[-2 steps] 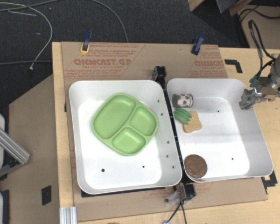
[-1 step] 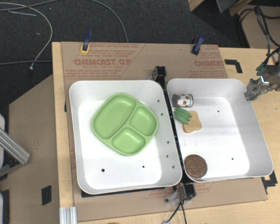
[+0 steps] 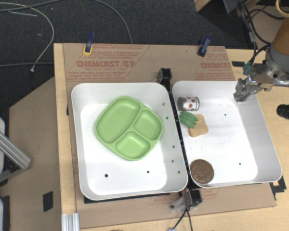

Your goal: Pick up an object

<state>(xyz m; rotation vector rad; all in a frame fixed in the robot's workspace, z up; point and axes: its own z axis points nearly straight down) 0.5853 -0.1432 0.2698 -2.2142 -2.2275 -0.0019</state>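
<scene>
The claw (image 3: 243, 91) hangs at the right bin's (image 3: 260, 143) two o'clock rim, and I cannot tell its state from here. The small can (image 3: 188, 103), green toy (image 3: 188, 118) and tan slice (image 3: 198, 129) huddle touching at nine o'clock, so a grab may nudge a neighbour or scrape the wall.

red print runs across the brown cardboard sheet (image 3: 135, 57) lying under the two white bins: behind the left bin (image 3: 82, 129) it reads "chemcast gp", with smaller red lines above and below it too fine to make out. behind the right bin (image 3: 260, 129) the same "chemcast" wording appears again, cut short at the sheet's edge. the small can (image 3: 189, 103) in the right bin bears a label, but its lettering cannot be read.
</scene>
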